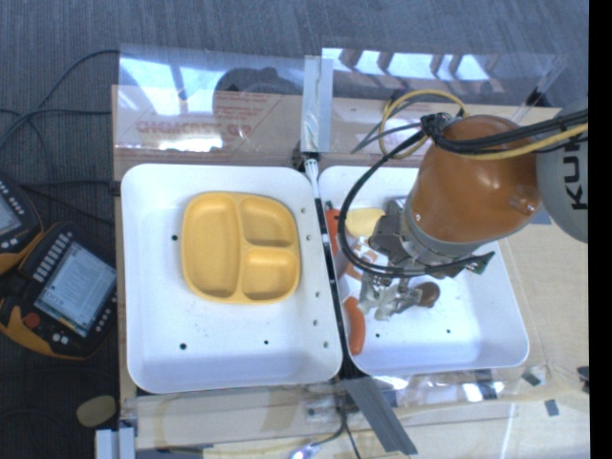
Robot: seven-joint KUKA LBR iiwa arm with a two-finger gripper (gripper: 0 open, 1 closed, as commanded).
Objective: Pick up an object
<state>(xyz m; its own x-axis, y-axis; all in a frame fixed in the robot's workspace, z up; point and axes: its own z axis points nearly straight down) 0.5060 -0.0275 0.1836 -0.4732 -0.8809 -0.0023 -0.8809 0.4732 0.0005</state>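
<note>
Looks like a robotics lab: a KUKA arm (478, 185) over white bins (153, 352), probably teach pendants (62, 290) and loose cables (48, 89) on carpet.

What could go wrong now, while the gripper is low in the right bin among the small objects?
1. The gripper sits among crowded items, so it may push the brown object aside rather than grasp it.
2. The orange sausage-shaped object lies against the right bin's left wall, so it looks hard to grasp.

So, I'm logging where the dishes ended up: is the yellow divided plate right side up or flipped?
Right side up: the yellow divided plate lies flat in the left bin, its three hollow compartments facing the camera.
</note>
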